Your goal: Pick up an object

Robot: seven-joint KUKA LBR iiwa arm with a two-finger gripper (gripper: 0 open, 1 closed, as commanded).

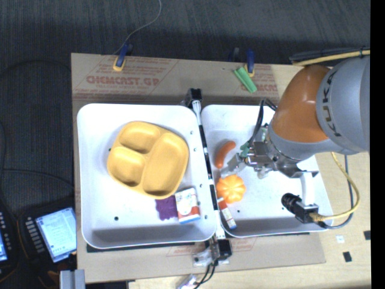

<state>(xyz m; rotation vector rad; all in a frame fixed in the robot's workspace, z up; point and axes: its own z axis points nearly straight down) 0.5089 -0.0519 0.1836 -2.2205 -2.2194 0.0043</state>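
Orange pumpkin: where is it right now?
In the right bin, against its left wall, the orange pumpkin sits just below the small carrot, left of the claw.

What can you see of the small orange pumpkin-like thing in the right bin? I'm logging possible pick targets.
The orange pumpkin is small, round and ribbed in lobes, glossy like plastic, with paler highlights on top. It sits low on the left side of the right bin, close to the wall shared with the left bin. An orange carrot-like piece lies just above it. The gripper hangs up and to its right, apart from it.
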